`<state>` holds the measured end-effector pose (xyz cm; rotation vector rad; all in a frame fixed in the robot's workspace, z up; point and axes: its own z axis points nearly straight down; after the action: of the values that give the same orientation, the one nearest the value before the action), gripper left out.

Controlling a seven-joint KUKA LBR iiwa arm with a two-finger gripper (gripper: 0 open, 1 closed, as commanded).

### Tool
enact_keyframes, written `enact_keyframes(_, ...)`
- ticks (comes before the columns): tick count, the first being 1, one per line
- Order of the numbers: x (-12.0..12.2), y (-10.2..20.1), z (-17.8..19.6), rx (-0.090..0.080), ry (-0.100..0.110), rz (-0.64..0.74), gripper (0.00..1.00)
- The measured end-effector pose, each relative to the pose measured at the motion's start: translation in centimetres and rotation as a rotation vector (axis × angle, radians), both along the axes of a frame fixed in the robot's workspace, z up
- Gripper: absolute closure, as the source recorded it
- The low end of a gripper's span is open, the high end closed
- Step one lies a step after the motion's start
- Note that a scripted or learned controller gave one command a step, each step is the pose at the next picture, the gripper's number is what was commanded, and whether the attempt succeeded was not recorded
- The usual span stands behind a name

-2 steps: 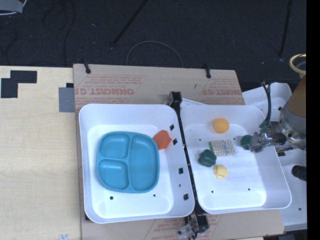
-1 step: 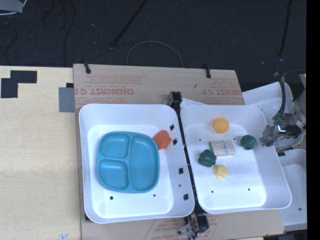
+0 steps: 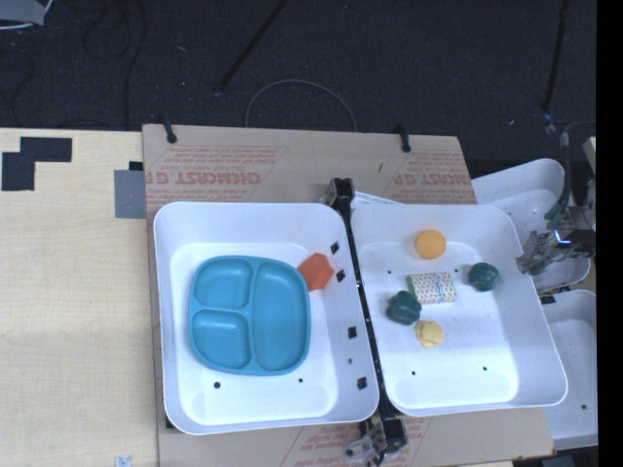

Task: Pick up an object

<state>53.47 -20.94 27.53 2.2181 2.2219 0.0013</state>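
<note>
Gripper (image 3: 563, 233) sits past right bin's (image 3: 531, 358) right edge; grip state can't be told. Right bin center: orange ball (image 3: 429, 244), patterned block (image 3: 432, 287), 2 dark green pieces (image 3: 404, 307) (image 3: 483, 276), yellow piece (image 3: 429, 334). Left bin (image 3: 185, 397): blue divided plate (image 3: 249, 314), orange block (image 3: 315, 271) near its right edge.

1. We see even, fairly bright light from above on the two white bins (image 3: 341, 397), whose floors look nearly washed out.
2. Shadows are soft and short: a faint one lies under the blue divided plate (image 3: 250, 315) (darkest along its lower rim).
3. The floor (image 3: 292, 37) at the top is dim, its cables barely readable.
4. The picture is somewhat soft and grainy; the printing on the cardboard sheet (image 3: 292, 168) is blurred.
5. At the right edge the metal parts (image 3: 560, 241) are dark and unclear.
</note>
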Motion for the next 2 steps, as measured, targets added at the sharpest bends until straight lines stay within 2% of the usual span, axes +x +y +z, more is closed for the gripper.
enact_keyframes(2,0.9,9.7,-0.9,0.003,0.005,0.002,1.0)
